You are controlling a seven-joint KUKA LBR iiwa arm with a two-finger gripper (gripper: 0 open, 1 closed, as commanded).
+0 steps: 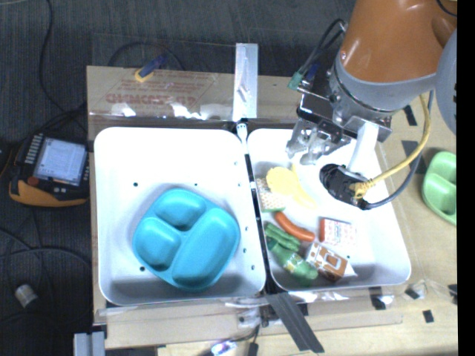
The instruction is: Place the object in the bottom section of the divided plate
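- Your jaws (310, 148) hang over the far part of the right bin (393, 258), just beyond the pale yellow toy food piece (288, 185); you cannot tell whether they are apart or together.
- The yellow piece lies near the divider between the bins, touching a small waffle-patterned piece (269, 199) on its left.
- Nearer you in that bin sit an orange carrot (295, 228), green vegetables (286, 249) and two small printed boxes (332, 245).
- The blue divided plate (187, 242) rests in the left bin (119, 169), toward its near right corner, with bare white floor to its left and far side.
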